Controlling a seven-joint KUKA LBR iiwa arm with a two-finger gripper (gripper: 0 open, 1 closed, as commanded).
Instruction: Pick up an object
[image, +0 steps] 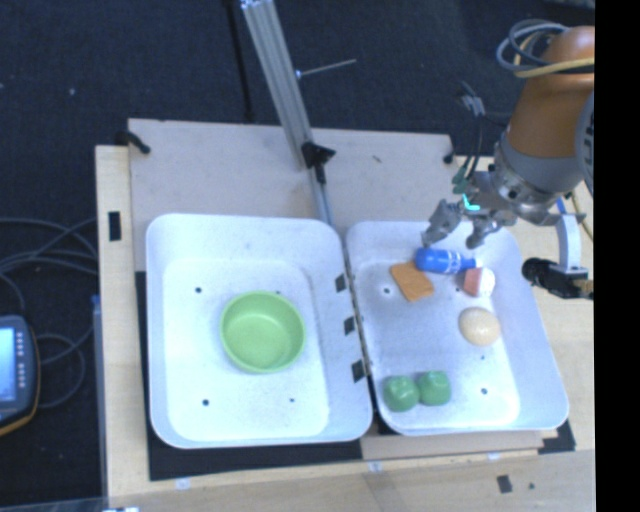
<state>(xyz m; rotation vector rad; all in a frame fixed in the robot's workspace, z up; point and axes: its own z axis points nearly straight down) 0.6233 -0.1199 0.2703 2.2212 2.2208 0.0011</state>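
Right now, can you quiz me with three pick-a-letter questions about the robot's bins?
1. Where is the green bowl?
A. left bin
B. right bin
C. on the bench

2. How many things lie in the right bin?
A. two
B. three
C. five

3. How is the gripper?
A. open above the blue bottle
B. shut on the bowl
C. lying in the left bin

Answers:
1 A, the bowl sits alone in the left bin.
2 C, bottle, orange block, egg, green piece and a small red-white thing.
3 A, its fingers spread apart over the bottle, nothing between them.
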